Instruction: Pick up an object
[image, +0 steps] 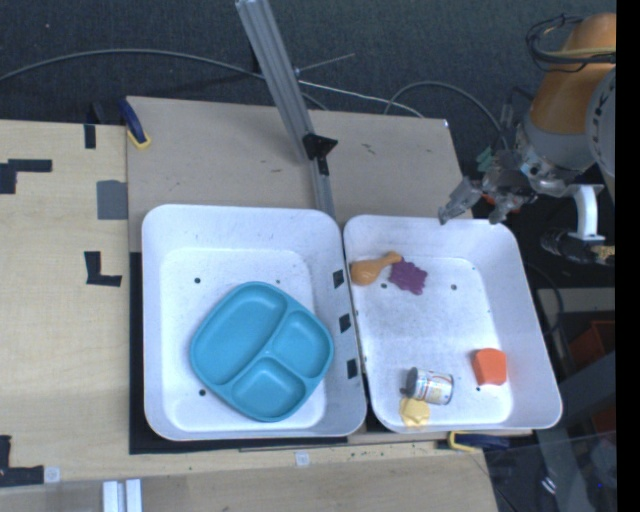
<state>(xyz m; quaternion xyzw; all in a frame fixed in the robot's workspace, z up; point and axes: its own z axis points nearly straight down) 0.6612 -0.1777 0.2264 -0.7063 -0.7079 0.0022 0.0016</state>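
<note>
1. The gripper (468, 203) sits just past the far rim of the right bin (528, 300), at the end of the grey arm (570, 110) reaching in from the right; its two fingers look spread apart, with nothing between them, so call it released and empty-handed.
2. Progress, as I read it: nothing picked yet; every candidate lies on the floor of the right bin, so the whole approach, descent, close and lift is left to do.
3. The candidates: an orange-brown drumstick-shaped toy (375, 267) touching or just beside a purple piece (408, 277) near the far wall; an orange block (489, 366) alone toward the right wall; a small tin can (430, 385) on its side near the front, with a yellow piece (415, 411) just beside it.
4. The left bin (160, 300) holds a blue divided plate (262, 350), well apart from the gripper.
5. Room to move: the middle of the right bin floor is bare, giving a free path down; the orange block has space on most sides, my pick for the easiest grab.
6. Edges to mind: the can and yellow piece crowd the front wall; the drumstick and purple piece sit close together, so a clean grip on one alone looks harder; a metal post (285, 90) slants over the bench behind the bins.
</note>
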